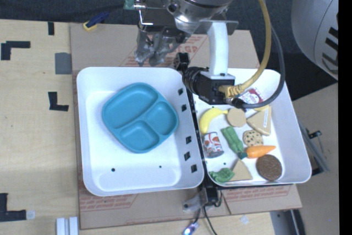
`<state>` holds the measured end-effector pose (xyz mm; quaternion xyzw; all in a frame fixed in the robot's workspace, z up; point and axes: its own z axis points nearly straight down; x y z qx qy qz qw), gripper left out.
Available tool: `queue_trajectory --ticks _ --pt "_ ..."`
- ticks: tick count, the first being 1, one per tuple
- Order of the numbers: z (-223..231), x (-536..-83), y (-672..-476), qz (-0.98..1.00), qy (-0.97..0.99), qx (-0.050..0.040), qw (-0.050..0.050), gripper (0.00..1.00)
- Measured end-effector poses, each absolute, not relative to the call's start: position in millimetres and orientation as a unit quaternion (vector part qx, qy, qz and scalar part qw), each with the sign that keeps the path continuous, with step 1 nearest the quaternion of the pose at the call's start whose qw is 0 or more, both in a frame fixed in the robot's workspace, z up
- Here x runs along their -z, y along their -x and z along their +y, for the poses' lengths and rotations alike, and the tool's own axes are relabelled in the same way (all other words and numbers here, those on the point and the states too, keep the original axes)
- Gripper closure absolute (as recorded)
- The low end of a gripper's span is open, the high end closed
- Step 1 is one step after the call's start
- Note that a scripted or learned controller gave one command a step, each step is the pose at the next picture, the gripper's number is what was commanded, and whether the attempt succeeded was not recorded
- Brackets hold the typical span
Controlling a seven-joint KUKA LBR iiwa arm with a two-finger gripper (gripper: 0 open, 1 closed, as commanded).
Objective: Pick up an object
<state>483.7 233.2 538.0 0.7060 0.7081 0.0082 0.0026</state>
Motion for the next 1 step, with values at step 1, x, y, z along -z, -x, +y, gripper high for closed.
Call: queue_trajectory --ticks 1 --pt "232.8 -382.8 -482.0 0.707 -0.707 0.0083 -0.003 1.00"
